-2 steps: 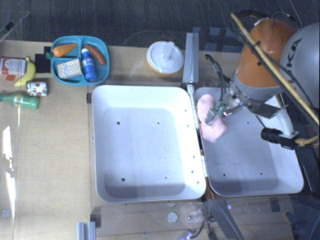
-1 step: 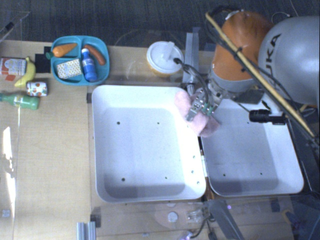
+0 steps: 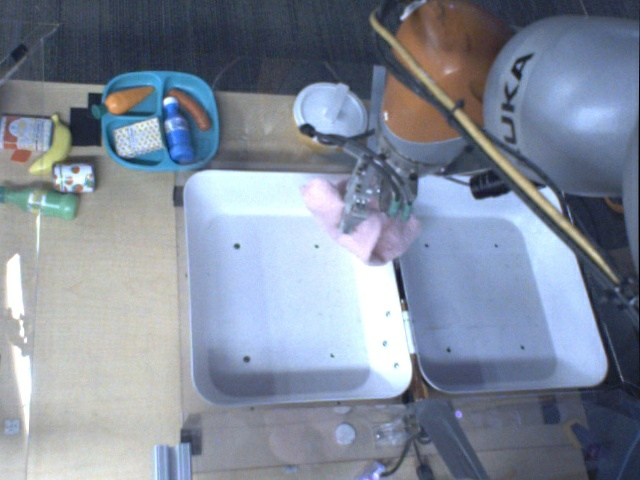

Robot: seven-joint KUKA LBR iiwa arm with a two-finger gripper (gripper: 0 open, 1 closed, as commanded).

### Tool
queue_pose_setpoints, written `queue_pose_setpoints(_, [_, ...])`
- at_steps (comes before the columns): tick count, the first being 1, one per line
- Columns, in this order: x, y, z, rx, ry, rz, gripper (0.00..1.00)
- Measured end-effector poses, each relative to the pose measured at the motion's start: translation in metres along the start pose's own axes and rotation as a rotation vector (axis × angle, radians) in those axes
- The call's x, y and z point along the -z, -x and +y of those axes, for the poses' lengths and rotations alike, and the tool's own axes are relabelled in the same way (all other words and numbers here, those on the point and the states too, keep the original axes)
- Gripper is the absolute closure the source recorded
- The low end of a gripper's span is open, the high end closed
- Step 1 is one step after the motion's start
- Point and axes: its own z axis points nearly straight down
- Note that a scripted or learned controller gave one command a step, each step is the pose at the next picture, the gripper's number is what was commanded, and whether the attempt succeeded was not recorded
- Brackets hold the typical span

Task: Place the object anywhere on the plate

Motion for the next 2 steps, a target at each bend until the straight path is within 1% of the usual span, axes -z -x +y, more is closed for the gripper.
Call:
queue_pose_setpoints(1, [-0.0082,-0.0006,0.0517,0.229,0.001,0.002,1.00])
queue_pose_setpoints(2, [-0.0082,-0.0005,0.0515,0.228,0.001,0.002,0.00])
